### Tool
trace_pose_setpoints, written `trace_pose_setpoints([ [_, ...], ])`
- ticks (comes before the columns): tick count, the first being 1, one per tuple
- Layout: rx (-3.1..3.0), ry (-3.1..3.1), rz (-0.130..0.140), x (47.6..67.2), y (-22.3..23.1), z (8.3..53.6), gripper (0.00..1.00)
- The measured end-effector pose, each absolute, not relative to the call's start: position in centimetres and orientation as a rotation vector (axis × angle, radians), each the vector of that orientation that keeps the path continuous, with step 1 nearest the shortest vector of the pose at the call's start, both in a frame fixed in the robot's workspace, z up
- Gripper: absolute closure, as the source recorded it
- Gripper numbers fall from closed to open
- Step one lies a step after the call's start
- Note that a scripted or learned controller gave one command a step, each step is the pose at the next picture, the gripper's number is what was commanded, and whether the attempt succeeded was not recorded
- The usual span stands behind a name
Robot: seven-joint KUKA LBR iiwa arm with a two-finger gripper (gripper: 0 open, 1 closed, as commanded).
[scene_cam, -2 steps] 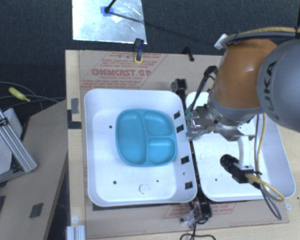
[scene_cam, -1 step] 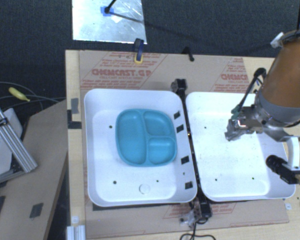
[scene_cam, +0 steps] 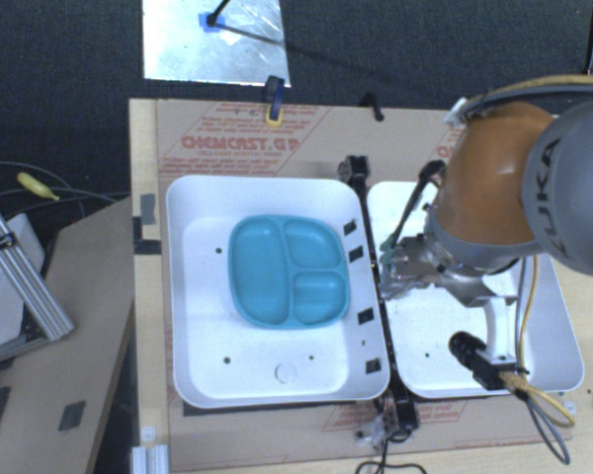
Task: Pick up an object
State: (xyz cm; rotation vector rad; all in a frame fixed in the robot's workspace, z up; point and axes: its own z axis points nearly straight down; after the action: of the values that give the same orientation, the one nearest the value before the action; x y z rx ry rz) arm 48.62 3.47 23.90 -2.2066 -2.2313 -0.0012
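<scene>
Arm (scene_cam: pixel 514 181) hanging over right bin (scene_cam: pixel 425 363); gripper (scene_cam: pixel 395 270) near its left wall, finger state indiscernible; blue plate (scene_cam: pixel 287 270) beyond that wall.

Two white bins (scene_cam: pixel 193 265) sit side by side on the tabletop (scene_cam: pixel 89 363), over printed cardboard (scene_cam: pixel 237 141); a foil sheet (scene_cam: pixel 212 28) lies behind.

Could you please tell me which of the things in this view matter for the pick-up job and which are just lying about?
Part of the job:
- blue divided plate in the left bin
- gripper over the right bin
- arm

Just lying about:
- shiny sheet on the floor
- blue-and-yellow clamp at the board's far edge
</scene>
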Motion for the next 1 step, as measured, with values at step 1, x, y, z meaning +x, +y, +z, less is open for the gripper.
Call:
trace_pose_setpoints([
  [1, -2.204, -2.238, -0.010, 48.61, 14.60, 26.53, 1.00],
])
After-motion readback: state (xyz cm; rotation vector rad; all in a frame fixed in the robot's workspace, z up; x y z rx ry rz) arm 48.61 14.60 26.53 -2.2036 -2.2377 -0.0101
